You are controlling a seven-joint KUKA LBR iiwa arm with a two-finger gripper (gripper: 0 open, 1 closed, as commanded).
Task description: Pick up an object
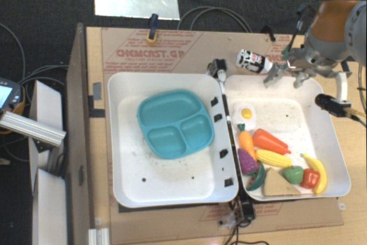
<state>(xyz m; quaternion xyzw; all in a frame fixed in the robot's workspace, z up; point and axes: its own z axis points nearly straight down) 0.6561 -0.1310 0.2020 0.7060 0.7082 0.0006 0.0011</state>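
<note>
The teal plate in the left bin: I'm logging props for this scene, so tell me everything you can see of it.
The teal plate is a rounded-rectangle divided dish, plastic by its look, with one long compartment along its far side and two smaller ones nearer the camera. It lies flat and right side up, turned slightly askew, on the floor of the left bin, toward the bin's far-right part. Nothing lies in its compartments or touches it apart from the bin.

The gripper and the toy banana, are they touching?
Apart. The camera view shows the gripper at the bin's far edge, the banana near the front, bare bin floor between.
</note>
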